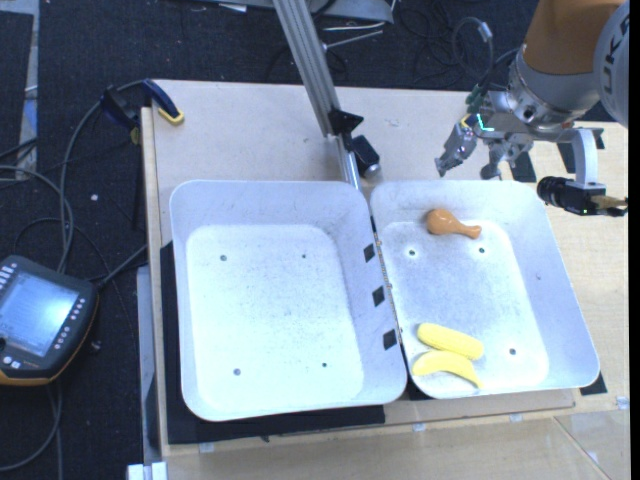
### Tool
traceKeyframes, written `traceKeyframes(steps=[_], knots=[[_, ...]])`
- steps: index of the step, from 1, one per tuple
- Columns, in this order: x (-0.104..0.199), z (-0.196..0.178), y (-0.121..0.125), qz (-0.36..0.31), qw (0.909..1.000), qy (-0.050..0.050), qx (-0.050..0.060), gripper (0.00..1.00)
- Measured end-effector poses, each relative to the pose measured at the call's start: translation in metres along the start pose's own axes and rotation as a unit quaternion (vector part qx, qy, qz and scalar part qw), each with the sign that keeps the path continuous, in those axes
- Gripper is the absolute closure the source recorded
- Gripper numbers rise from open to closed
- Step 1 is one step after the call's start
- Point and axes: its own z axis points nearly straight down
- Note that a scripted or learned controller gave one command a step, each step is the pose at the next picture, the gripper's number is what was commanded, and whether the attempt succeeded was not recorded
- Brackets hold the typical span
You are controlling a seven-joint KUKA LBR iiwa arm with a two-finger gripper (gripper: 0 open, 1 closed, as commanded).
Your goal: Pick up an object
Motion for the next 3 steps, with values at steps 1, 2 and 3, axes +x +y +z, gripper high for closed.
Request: traceKeyframes(steps=[1, 2, 3], knots=[[0.000, 0.000, 0.000, 0.000, 1.0000, 0.000, 0.000, 0.00], [-0.006, 0.055, -0.009, 0.000, 1.0000, 0.000, 0.003, 0.00], [-0.002, 0.098, -0.007, 0.000, 1.0000, 0.000, 0.002, 0.00]])
